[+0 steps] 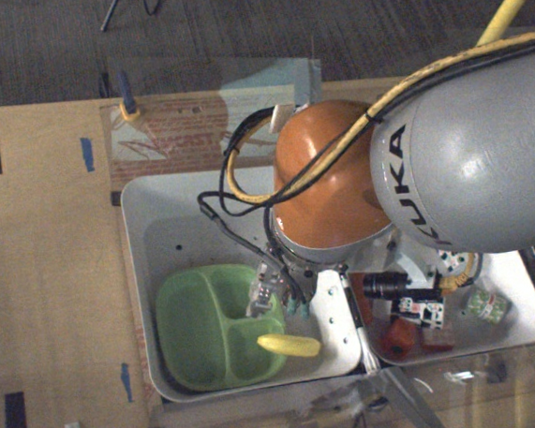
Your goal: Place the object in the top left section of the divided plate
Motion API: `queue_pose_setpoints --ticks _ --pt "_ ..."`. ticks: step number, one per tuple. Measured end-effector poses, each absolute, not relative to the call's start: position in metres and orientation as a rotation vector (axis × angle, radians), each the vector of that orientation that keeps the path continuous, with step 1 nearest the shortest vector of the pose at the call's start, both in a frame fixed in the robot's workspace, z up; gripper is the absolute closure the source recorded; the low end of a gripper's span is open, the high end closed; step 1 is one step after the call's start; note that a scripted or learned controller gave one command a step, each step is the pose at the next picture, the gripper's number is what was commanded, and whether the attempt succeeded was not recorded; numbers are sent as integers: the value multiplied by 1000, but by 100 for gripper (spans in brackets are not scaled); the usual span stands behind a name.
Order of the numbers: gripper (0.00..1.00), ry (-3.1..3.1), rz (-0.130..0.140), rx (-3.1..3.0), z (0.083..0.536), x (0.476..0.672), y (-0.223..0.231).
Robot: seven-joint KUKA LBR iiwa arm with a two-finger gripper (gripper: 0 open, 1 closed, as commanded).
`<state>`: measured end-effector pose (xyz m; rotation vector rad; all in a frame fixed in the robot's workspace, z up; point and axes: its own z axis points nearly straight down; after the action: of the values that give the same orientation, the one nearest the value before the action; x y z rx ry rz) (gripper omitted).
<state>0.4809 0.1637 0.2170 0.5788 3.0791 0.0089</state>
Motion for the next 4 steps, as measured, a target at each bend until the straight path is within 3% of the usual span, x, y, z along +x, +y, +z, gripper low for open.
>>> queue_pose_setpoints --ticks 1,2,3,4 --pt "100 3090 0 566 204 480 95" --pt "100 3140 2 56 184 480 154" --pt "100 3134 4 -98 161 536 136" --pt "100 3139 4 -84 144 504 124"
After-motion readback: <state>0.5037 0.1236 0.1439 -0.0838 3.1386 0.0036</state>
